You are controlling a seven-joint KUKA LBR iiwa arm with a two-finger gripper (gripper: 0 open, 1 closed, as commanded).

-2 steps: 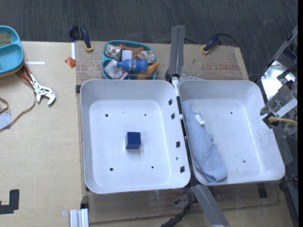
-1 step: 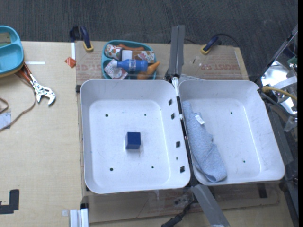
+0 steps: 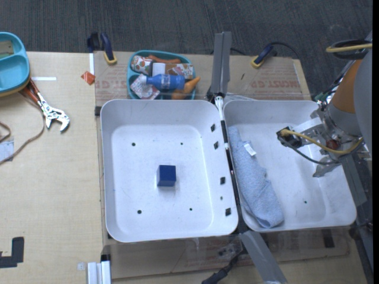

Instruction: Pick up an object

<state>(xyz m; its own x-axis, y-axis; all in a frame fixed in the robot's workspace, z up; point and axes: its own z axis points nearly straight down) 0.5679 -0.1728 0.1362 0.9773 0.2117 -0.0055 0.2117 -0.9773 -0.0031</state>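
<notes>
Jaws are hanging low over the right-hand side of the right bin (image 3: 331, 213), tucked under the wrist and its cable loops, and I cannot tell how far open they are standing; nothing is showing in their grip. Going by size, the worktop (image 3: 47, 188) is carrying both bins edge to edge, and the raised walls between them are posing the first hazard: an arm (image 3: 349, 99) travelling low towards the left bin (image 3: 107, 158) is likely risking a knock on that divider. The yellow and black cables (image 3: 296, 139) are trailing out over the right bin's floor, so they are probably risking a snag on its rim or a drag across whatever lies beneath. The blue-grey cloth (image 3: 256, 185) is lying lengthwise along the right bin's left wall, near the arm but apart from it; being soft, it is probably going to bunch or slide out of a shallow pinch, and a descent too close to the wall could be catching the wall instead. The blue cube (image 3: 167, 176) is sitting alone in the middle of the left bin, well apart from the arm; small and on a smooth floor, it is likely skidding away if the approach is landing off-centre.
</notes>
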